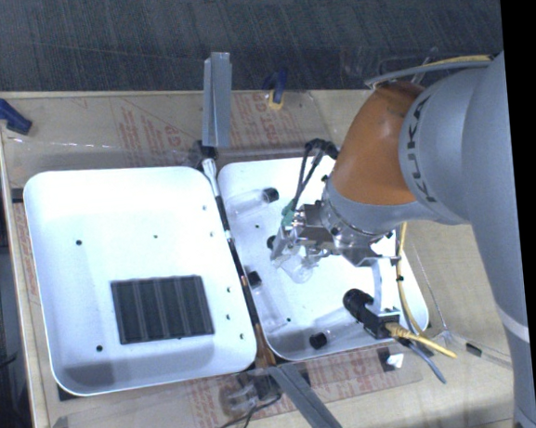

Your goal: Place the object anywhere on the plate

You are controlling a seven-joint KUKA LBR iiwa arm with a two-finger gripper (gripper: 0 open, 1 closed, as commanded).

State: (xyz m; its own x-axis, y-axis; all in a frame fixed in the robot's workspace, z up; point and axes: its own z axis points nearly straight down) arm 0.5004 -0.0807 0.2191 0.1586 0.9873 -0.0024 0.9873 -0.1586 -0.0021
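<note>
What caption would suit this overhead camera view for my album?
A grey-and-orange arm reaches into the right bin, gripper near its middle; a dark ribbed plate lies in the left bin.

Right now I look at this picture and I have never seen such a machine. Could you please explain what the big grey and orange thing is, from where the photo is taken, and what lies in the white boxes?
The big grey thing with the orange band is a robot arm. It reaches in from the right of the picture. The one camera is fixed above the bench and looks down at a slant. Two shallow white bins stand side by side. In the left bin lies a dark ribbed plate. The arm's claw hangs over the right bin, where a small pale piece and a small black piece lie. Whether the claw holds anything, I cannot tell.
</note>
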